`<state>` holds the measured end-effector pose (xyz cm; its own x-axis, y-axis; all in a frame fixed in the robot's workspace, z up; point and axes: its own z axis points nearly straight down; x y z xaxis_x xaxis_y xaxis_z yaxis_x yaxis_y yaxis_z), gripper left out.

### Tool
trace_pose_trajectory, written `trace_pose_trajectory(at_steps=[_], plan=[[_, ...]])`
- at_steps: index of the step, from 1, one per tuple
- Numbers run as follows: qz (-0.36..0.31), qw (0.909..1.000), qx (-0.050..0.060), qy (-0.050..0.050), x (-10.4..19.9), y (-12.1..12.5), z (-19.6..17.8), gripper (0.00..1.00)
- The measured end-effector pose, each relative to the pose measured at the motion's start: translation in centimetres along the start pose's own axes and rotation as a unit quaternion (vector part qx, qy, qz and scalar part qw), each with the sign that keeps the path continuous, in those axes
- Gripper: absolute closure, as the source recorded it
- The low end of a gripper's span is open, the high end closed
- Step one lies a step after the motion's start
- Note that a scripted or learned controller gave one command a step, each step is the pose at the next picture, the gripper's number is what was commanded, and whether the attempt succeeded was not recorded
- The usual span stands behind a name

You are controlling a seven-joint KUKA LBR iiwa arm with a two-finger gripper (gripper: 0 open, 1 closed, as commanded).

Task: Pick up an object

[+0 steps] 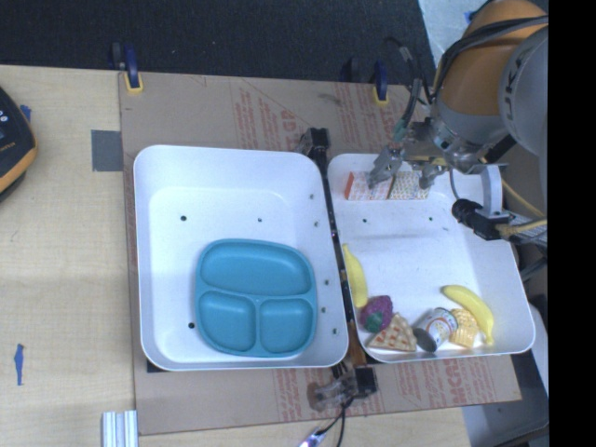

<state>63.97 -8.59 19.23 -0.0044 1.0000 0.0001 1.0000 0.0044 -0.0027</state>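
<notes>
In left bin [158, 184]: blue tray [254, 296]; right bin [503, 259]: bananas [468, 309], can [435, 328].

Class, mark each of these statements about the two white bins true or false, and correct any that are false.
1. The blue divided tray lies in the left bin. True.
2. Two bananas lie in the right bin. True: one banana sits along its left wall, the other banana near its right side.
3. The can stands upright in the left bin. False: it lies on its side in the right bin, near the front edge.
4. The end effector is above the far end of the right bin. True.
5. The purple grapes rest on the blue tray. False: they lie in the right bin, beside the wedge-shaped sandwich.
</notes>
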Motion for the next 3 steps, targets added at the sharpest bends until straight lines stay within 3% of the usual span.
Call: trace_pose_trajectory(at_steps=[1,3], plan=[[0.000,1.0000,0.002,0.000,-0.64,1.36,10.17,0.00],[-0.001,1.0000,0.000,0.000,-0.63,1.70,10.01,0.00]])
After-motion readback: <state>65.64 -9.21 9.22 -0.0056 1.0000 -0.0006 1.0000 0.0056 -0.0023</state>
